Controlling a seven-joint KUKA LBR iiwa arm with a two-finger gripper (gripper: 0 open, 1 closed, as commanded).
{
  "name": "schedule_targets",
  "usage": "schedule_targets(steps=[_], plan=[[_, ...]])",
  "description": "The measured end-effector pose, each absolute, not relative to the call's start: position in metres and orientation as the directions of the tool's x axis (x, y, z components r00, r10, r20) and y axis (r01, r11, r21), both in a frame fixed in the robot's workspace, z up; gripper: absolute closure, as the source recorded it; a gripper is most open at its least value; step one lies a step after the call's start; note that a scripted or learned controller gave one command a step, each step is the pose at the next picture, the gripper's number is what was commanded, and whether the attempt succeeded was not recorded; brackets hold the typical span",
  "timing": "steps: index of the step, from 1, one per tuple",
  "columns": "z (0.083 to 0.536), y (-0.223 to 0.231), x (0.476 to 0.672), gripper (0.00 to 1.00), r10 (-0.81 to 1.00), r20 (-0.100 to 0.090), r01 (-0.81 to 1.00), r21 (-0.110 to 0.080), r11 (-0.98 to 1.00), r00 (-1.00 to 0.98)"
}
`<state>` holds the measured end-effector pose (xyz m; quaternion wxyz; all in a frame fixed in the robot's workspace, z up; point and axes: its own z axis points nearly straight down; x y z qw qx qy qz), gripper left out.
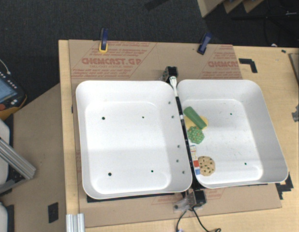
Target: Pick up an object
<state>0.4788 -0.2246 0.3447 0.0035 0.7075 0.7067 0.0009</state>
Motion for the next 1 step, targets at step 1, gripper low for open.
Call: schedule_targets(steps=[1], plan=[[0.391, -0.1762, 0.4898, 1.0, 1.0, -0.003, 1.0, 0.009, 0.005, -0.005]])
